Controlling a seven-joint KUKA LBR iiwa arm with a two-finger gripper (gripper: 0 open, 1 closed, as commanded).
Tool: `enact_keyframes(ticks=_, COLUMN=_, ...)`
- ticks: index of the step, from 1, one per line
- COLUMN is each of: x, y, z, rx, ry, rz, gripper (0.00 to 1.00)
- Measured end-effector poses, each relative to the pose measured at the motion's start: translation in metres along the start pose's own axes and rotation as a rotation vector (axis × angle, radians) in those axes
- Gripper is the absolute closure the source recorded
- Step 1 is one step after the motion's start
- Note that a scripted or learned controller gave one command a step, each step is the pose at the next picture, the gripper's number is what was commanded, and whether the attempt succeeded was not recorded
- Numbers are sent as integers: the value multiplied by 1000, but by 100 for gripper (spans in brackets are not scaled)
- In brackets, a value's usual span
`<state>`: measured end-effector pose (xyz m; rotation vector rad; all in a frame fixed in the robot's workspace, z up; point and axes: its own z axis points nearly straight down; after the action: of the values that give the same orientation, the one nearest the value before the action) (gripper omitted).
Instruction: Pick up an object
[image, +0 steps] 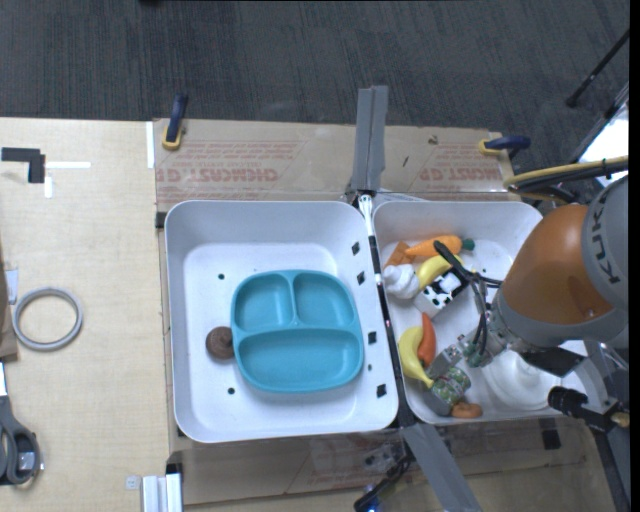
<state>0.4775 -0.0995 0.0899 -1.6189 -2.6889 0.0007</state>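
Note:
My gripper (447, 388) is low in the right bin (520, 212), near its front left corner. It sits among toys: a yellow banana (411, 356) and a red-orange piece (428, 338) just to its left, and a small orange piece (466, 408) right beside it. Further back lie an orange carrot (432, 246), a second yellow banana (432, 268), a white lump (401, 283) and a black-and-white block (438, 291). A white object (520, 380) lies under the arm's wrist, partly hidden. Nothing is clearly seen held.
The left bin (190, 300) holds a teal divided plate (297, 330) and a small brown round thing (219, 342) at its left side. The orange-banded arm (560, 270) covers the right bin's right half. A grey ring (45, 318) and scissors (18, 450) lie on the bench at left.

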Motion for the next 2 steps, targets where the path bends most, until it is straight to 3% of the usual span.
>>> enact_keyframes(ticks=2, x=-2, y=0, z=0, rx=-4, ry=2, rz=156, gripper=0)
